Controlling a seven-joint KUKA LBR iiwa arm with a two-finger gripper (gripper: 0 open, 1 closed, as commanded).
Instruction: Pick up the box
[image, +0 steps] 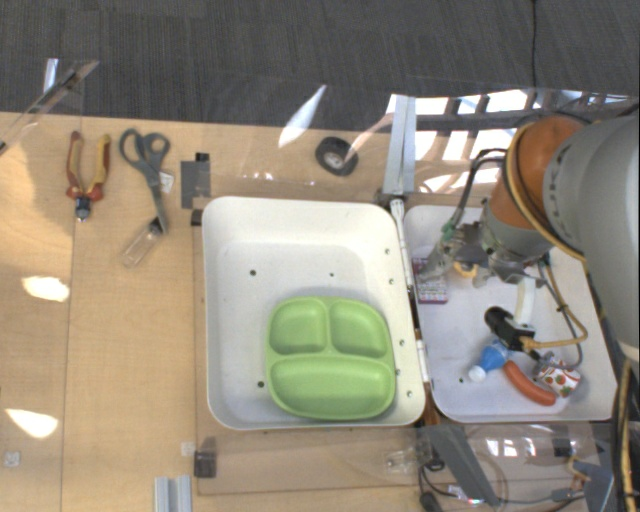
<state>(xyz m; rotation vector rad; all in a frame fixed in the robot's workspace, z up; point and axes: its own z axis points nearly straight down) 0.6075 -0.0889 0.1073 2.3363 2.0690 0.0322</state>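
The gripper (470, 255) hangs low over the right bin's (590, 400) upper left corner; I cannot tell its state. The box (431, 282) lies just beside it against the bin's left wall, its print unreadable. The green tray (330, 357) fills the left bin's (230, 300) lower half

Pale wood-grain table (100, 330), smooth, faintly glossy. Matt white plastic bins (230, 300). Smooth green plastic tray (330, 358), soft sheen. Metal scissors (150, 170); red-handled pliers (85, 170). Glossy orange band (535, 165) on grey arm.
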